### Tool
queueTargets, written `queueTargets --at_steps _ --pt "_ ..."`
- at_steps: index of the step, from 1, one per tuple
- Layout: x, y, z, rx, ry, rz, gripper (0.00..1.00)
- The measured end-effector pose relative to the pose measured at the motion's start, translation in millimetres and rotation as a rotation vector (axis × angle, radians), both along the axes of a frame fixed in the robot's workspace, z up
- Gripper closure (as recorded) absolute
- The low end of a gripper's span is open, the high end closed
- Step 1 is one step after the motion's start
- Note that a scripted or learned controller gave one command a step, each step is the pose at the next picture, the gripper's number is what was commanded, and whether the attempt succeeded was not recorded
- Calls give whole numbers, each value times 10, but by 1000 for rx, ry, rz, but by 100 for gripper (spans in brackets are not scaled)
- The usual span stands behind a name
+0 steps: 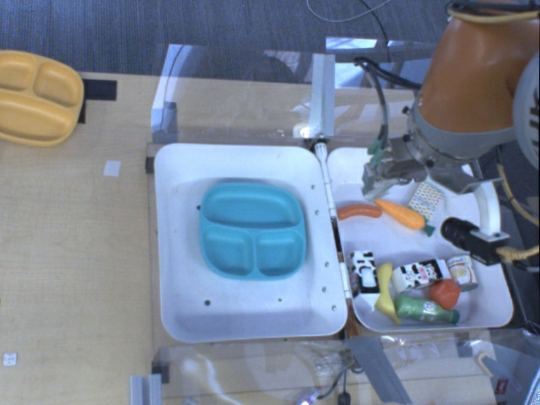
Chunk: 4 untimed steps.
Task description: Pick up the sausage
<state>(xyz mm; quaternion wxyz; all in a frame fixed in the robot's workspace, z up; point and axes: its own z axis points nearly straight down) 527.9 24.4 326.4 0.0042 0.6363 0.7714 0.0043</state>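
The sausage [359, 212] is a short reddish-orange link lying on the floor of the right bin [347, 168], near its left wall. My gripper [381, 175] hangs just above and to the right of it, under the grey arm with the orange band. Right beside the sausage's right end lies an orange carrot [401, 214]. Nothing shows between the sausage and the bin floor, so it rests there untouched.
The left bin [173, 234] holds a teal divided plate [251, 229]. The right bin's near half is crowded: a cow-print carton [363, 272], a banana [385, 290], a green bottle [424, 310], a tomato [445, 293], a can [461, 270]. A yellow tray [35, 97] sits far left.
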Motion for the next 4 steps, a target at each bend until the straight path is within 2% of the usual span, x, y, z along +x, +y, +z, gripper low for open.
queueTargets --at_steps 1,2,3,4 --pt "505 506 146 -1 6 71 100" --pt "557 401 219 -3 5 265 100" --pt "561 503 283 -4 4 343 100" --pt "150 651 673 -6 1 534 100"
